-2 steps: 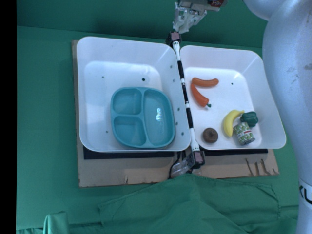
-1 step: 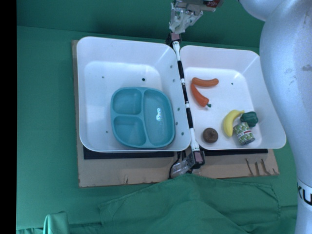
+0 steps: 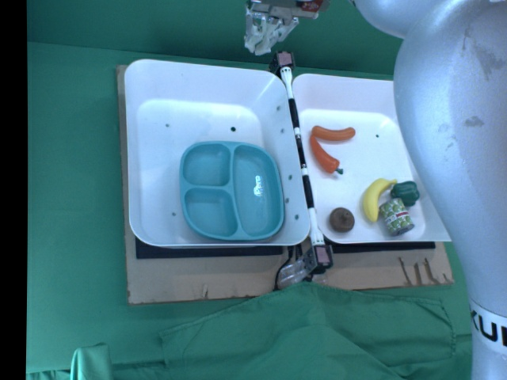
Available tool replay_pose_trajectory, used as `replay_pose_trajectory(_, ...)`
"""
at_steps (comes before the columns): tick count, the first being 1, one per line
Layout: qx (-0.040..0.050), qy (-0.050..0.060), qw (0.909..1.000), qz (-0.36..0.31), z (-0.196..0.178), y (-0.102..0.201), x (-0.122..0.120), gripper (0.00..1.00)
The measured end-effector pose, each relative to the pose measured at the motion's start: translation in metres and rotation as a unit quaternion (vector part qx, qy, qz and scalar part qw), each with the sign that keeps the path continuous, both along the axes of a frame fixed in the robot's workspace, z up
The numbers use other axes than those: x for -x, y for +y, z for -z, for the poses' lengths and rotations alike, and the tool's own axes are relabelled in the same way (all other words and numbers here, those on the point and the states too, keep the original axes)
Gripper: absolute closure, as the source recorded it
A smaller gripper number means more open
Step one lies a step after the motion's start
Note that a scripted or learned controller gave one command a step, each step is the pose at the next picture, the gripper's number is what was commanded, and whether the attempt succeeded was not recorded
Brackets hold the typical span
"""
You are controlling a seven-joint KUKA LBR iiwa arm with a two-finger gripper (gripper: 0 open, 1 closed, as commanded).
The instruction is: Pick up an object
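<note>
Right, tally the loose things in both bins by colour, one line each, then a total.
Teal: 1, divided plate
Orange: 2, sausage, carrot
Yellow: 1, banana
Green: 2, pepper, can
Brown: 1, round piece
Total: 7

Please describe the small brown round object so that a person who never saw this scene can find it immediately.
Look at the right white bin, the one holding the food items. Near its front edge, close to the black-and-white divider rod, lies a small brown doughnut-shaped piece. It is the only dark brown thing there, left of the yellow banana and the green-labelled can.
</note>
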State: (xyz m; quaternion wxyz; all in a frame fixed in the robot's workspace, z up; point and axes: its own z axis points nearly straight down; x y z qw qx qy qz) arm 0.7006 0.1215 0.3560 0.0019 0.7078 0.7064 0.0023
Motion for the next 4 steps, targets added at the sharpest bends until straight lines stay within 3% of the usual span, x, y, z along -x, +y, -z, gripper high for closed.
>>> replay_pose_trajectory(1, -0.0002, 0.000, 1.0000, 0.000, -0.010, 0.044, 0.000, 1.00)
replay_pose_trajectory(2, 0.0003, 0.002, 1.0000, 0.000, 0.001, 0.047, 0.014, 1.00)
replay_pose_trajectory(4, 0.0002, 0.001, 1.0000, 0.000, -0.004, 0.044, 0.000, 1.00)
